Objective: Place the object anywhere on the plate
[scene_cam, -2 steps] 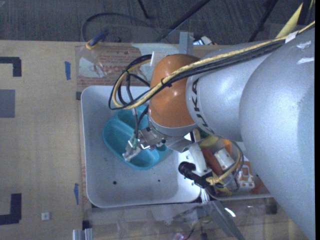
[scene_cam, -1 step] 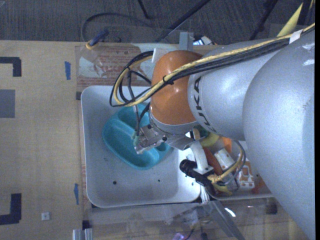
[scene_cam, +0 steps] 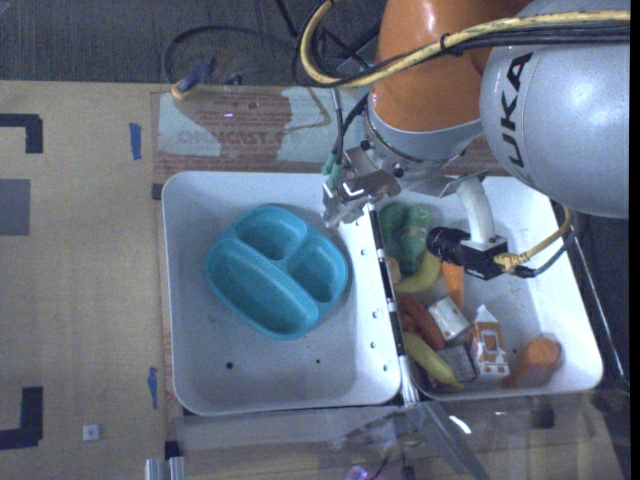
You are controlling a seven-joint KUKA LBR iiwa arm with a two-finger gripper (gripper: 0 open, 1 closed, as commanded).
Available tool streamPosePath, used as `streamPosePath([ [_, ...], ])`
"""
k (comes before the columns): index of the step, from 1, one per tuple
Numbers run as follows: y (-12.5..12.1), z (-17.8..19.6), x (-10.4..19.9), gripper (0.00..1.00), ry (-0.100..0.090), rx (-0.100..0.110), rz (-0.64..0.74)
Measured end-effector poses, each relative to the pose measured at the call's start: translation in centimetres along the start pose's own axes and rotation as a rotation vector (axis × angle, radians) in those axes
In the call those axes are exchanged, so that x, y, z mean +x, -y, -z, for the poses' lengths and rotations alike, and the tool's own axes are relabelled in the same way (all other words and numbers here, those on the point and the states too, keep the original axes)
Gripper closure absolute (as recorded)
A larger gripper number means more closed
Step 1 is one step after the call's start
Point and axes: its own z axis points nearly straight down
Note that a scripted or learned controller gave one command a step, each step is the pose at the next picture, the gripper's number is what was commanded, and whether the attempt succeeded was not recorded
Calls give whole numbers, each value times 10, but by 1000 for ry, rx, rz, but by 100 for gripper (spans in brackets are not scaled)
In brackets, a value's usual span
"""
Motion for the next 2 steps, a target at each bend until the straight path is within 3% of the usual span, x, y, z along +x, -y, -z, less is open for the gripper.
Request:
streamPosePath([
  [1,33,-189,-12,100,-1,3,-188],
  [2,33,-189,-12,0,-1,3,-188],
])
